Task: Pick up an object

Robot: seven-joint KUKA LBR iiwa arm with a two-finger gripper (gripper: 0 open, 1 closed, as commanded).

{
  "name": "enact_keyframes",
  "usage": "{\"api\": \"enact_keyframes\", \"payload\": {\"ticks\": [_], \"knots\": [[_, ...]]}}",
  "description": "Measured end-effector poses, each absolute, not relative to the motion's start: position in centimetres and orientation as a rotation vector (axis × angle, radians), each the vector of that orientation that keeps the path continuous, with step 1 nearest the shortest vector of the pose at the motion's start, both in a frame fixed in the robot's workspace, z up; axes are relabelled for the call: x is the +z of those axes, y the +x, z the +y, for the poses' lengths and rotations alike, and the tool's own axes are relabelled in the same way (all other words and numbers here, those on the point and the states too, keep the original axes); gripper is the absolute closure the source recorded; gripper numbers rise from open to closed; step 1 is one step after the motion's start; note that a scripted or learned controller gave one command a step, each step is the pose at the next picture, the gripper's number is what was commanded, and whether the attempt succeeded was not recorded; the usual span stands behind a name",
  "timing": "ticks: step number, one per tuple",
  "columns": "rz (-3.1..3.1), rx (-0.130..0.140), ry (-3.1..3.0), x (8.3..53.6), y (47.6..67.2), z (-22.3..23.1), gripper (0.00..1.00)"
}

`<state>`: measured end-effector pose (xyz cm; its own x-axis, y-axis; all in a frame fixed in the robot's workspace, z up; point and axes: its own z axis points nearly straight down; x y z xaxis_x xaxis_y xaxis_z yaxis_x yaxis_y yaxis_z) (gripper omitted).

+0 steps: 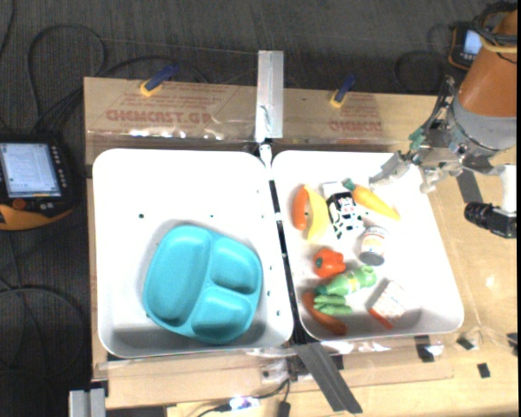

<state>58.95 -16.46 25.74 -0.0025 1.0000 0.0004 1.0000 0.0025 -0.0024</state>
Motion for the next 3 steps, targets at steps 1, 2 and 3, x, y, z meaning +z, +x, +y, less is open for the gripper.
{"api": "enact_keyframes", "payload": {"ticks": [1, 2, 3], "knots": [[-2.389, -0.015, -2.067, 12.4, 61.5, -18.4, 0.0], [-2.454, -0.003, -1.975, 8.9, 67.1, -17.5, 0.0], [-2.456, 0.002, -1.973, 9.9, 67.1, -17.5, 1.0]]}}
